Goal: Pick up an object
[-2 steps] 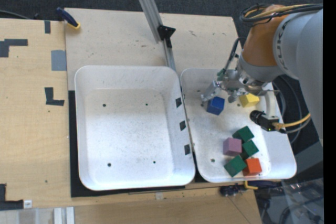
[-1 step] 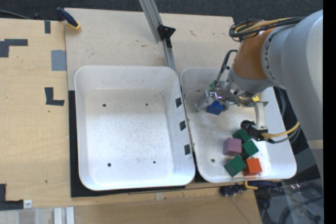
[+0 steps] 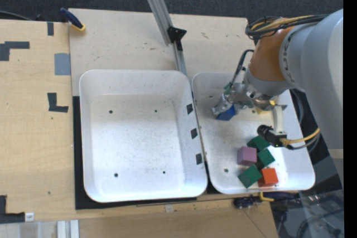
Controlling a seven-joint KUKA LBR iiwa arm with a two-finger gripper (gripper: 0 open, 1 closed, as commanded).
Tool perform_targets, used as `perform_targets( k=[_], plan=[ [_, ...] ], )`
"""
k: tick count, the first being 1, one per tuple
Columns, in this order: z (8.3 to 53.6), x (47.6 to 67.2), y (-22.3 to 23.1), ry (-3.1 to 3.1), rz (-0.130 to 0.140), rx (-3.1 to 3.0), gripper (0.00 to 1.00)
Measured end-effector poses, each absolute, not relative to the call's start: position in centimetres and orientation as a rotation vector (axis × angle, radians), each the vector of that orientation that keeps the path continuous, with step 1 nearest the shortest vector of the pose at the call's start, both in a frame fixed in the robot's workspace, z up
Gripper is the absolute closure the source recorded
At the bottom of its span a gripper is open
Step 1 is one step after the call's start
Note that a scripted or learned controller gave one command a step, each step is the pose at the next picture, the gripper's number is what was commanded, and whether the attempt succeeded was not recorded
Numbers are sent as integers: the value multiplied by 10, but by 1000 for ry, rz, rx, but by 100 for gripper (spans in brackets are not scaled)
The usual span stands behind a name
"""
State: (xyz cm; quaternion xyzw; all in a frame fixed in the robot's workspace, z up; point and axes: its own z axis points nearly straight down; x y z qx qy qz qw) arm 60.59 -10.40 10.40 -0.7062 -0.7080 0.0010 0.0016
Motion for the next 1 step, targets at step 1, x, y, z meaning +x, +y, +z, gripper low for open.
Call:
perform_targets(
  k=[1],
  plan=[
    [166,604,-107,-2225,-4,-2223,100]
  ],
)
